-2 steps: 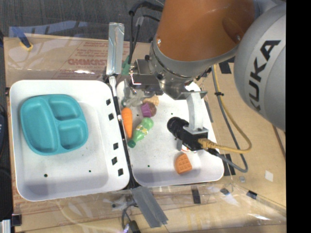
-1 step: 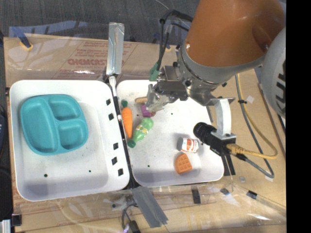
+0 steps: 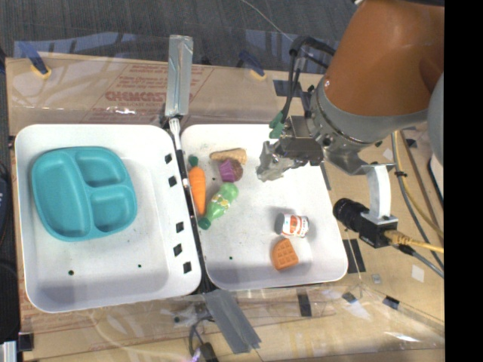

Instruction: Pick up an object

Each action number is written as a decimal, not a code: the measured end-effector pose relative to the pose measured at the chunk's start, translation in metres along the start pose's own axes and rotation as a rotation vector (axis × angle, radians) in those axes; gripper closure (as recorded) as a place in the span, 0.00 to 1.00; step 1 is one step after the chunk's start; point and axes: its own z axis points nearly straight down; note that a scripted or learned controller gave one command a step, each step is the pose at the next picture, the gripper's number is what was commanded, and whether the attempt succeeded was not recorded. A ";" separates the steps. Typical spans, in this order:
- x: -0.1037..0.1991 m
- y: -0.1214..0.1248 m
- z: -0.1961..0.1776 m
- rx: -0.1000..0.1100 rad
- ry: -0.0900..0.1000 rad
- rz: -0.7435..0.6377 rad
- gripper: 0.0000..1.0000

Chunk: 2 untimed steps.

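Six toy items lie in the right bin (image 3: 317, 266), none grasped; the pincer (image 3: 269, 164), finger state indeterminate, hovers near the purple item (image 3: 231, 170), so descent and closure come next.

A teal divided tray (image 3: 81, 192) lies in the left bin (image 3: 45, 277), well away from the fingers, across the taped divider (image 3: 178, 74).

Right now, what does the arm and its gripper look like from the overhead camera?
The arm has a broad, rounded orange band above a grey metal wrist. Black cables loop along its left side down toward the wrist, with a small green part beside them. The gripper is a pale grey, blocky piece on a dark mount, above the right-hand bin.
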 end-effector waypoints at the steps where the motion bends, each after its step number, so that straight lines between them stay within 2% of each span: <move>1: 0.101 0.013 -0.024 -0.003 0.003 -0.011 1.00; 2: 0.011 0.000 -0.037 -0.005 0.001 0.003 1.00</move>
